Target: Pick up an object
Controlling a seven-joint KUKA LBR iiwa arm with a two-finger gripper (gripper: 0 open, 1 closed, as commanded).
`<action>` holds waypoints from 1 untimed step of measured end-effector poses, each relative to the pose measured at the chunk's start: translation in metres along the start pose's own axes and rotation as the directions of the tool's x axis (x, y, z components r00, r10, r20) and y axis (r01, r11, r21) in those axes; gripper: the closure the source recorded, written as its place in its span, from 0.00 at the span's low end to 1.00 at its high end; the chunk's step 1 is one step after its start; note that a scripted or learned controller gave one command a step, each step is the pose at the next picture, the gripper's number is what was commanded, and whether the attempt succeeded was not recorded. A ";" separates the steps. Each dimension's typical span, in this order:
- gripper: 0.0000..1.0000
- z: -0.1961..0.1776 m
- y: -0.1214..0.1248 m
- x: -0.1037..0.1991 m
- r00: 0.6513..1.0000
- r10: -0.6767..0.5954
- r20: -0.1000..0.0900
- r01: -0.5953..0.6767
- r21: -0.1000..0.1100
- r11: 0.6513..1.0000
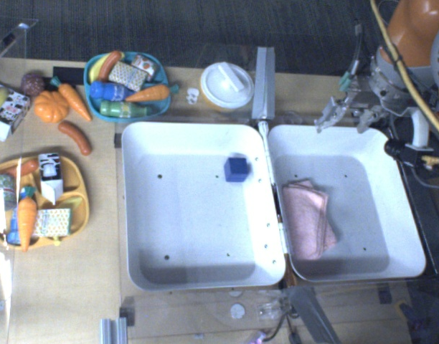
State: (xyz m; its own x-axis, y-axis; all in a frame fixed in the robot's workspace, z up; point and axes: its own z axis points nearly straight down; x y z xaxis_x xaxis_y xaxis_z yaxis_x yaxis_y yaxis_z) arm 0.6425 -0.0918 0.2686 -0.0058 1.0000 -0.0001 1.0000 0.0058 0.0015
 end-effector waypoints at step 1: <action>0.00 0.103 -0.058 0.002 0.994 0.112 0.000 -0.112 0.002 0.994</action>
State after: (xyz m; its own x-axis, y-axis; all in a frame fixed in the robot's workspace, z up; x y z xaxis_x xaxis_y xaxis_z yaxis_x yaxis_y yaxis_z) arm 0.5847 -0.0903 0.1653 0.1063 0.9943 0.0003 0.9943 -0.1063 -0.0008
